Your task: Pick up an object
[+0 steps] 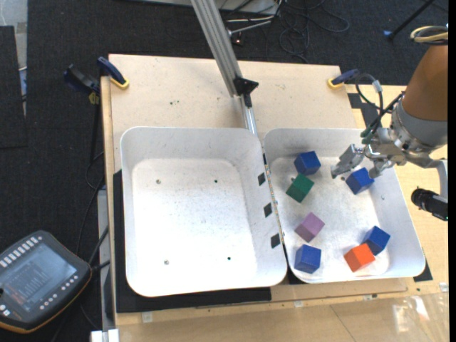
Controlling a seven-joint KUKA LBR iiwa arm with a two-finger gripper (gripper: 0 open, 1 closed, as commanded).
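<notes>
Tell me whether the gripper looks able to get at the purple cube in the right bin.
Probably yes. The purple cube lies apart from its neighbours with bare bin floor around it, and the gripper hangs over the same bin.

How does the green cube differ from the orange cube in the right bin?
The green cube is dark green and lies in the far-left part of the right white bin, apart from other blocks. The orange cube is bright orange, lies near the front rim, and touches a blue cube. Both look similar in size.
</notes>
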